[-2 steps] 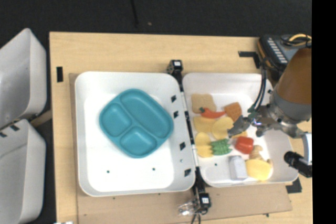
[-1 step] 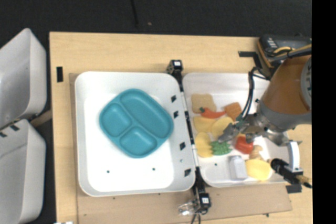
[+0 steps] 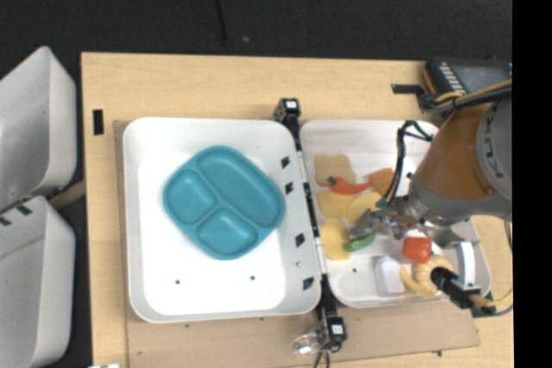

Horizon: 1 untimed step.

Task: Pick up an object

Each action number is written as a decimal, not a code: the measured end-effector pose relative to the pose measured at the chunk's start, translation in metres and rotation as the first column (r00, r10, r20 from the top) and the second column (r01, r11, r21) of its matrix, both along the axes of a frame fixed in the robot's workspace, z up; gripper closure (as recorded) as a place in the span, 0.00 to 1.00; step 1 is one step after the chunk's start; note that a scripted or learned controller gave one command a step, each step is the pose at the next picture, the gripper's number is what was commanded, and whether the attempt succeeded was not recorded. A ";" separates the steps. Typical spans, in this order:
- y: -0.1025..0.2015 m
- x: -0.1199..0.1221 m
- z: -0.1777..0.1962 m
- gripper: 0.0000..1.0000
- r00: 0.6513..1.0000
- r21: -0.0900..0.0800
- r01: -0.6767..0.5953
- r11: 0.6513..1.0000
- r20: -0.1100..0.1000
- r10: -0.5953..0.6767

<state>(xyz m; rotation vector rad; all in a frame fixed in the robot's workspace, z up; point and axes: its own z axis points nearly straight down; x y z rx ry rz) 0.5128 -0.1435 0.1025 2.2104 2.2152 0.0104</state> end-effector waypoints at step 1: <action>-0.001 -0.004 0.006 1.00 1.000 0.004 0.008 1.000 -0.012 -0.008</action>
